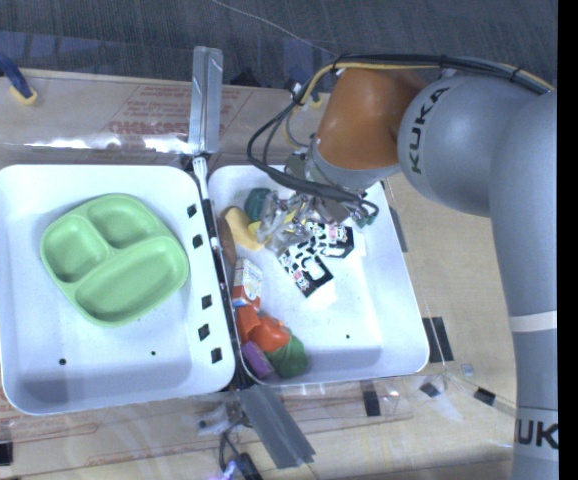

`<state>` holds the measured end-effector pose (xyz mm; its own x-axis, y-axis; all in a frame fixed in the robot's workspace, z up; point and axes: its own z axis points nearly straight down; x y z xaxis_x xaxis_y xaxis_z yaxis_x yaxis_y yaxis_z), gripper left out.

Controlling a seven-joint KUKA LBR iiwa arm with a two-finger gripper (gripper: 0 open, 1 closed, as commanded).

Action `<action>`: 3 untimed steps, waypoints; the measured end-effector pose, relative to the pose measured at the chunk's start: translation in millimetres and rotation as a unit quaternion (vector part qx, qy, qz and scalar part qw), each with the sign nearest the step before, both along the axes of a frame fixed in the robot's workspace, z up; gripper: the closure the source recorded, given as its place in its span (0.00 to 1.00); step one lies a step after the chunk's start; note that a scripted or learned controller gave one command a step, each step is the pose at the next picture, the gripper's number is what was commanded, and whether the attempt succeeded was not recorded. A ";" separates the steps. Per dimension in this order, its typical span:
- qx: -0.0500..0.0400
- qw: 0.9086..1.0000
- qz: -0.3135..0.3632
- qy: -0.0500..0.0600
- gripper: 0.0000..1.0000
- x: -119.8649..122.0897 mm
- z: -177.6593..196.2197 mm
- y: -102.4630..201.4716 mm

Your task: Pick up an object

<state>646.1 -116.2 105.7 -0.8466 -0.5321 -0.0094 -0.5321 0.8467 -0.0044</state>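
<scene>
My gripper (pixel 291 218) hangs low over the back of the right bin (pixel 384 313), under the orange wrist band. Its fingers reach down among a dark green item (pixel 259 203) and a yellow and tan piece (pixel 237 230) by the bin's left wall. A black-and-white patterned tag (pixel 314 253) lies just in front of the gripper. Further forward along the left wall lie a white packet (pixel 249 280), an orange piece (pixel 252 326) and a red, green and purple cluster (pixel 277 356). Nothing shows clearly between the fingers.
The left bin (pixel 29 368) holds a light green divided plate (pixel 116 256). A metal divider bar (pixel 206 88) runs between the bins at the back. Cables loop around the wrist (pixel 269 138). The grey arm (pixel 509 168) fills the right side.
</scene>
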 end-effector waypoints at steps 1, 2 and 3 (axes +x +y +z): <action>-0.004 1.000 0.014 -0.004 1.00 13.0 211.5 -65.4; 0.001 0.997 0.074 0.008 1.00 10.2 105.5 8.1; -0.001 0.997 0.072 0.005 0.00 11.4 109.5 5.8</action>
